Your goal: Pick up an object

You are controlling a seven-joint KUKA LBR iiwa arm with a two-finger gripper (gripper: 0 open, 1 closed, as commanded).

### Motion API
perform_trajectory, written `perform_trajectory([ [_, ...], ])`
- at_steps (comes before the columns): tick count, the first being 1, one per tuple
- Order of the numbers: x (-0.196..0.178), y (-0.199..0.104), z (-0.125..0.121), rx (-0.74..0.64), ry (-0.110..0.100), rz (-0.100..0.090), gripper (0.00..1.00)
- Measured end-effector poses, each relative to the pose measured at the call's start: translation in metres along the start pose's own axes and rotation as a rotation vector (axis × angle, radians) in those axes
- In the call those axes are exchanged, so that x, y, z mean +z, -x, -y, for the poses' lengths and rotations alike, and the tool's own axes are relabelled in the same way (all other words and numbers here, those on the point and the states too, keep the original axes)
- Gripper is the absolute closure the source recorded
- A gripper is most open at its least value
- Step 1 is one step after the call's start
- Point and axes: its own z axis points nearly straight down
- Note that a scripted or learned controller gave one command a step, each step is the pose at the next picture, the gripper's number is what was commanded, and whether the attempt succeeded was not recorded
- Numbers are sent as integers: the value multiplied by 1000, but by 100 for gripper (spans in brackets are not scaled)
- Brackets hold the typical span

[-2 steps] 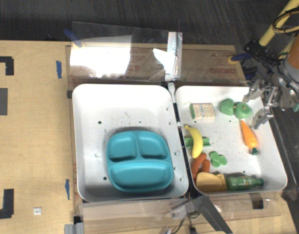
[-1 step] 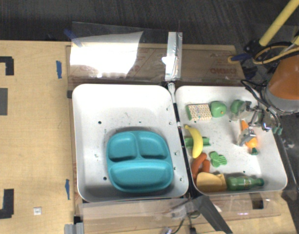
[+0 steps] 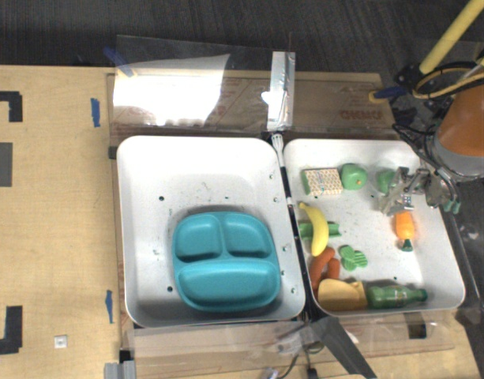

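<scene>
My gripper hangs over the upper right part of the right bin. Directly below it in the view lies an orange carrot with a green tip. A green piece sits just left of the gripper. Further left are a green apple and a speckled cracker block. A yellow banana lies at the bin's left side. Nothing is visibly held.
A green bottle, a tan wedge and red sausages line the right bin's front. A small green piece lies mid-bin. The left bin holds a teal divided plate. Cables hang behind the arm.
</scene>
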Motion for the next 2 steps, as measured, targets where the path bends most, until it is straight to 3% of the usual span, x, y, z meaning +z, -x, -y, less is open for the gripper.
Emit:
perform_trajectory([
  [1, 2, -2, -1, -1, 3, -8, 0],
  [2, 14, -24, 5, 148, 2, -15, 0],
])
